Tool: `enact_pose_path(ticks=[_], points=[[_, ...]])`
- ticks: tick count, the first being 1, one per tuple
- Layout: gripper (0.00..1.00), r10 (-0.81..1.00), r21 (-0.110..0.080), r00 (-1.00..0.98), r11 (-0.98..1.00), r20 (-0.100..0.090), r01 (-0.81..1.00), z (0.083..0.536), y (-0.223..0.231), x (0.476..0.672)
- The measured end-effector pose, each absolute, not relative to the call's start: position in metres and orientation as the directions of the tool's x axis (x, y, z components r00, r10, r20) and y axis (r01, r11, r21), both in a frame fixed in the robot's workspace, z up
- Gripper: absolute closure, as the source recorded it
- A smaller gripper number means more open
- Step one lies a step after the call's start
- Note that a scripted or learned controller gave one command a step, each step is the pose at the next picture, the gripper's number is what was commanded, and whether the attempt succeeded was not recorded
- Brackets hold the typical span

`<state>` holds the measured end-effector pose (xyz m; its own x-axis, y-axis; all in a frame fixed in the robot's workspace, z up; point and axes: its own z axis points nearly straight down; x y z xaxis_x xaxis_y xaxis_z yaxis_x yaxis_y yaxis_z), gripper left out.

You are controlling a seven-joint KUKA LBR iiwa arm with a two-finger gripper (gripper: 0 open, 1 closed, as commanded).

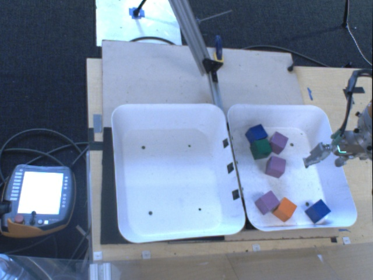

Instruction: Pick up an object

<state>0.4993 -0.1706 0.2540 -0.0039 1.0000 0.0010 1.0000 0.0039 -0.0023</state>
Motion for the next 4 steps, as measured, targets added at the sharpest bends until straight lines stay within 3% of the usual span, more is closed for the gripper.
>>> enact_pose_path(ticks=[1,4], points=[[0.00,1.000,0.002,-0.004,0.004,0.000,1.000,0.256,-0.171,0.500],[0.00,1.000,-0.005,-0.001,0.001,0.002,1.000,0.108,-0.180,0.488]])
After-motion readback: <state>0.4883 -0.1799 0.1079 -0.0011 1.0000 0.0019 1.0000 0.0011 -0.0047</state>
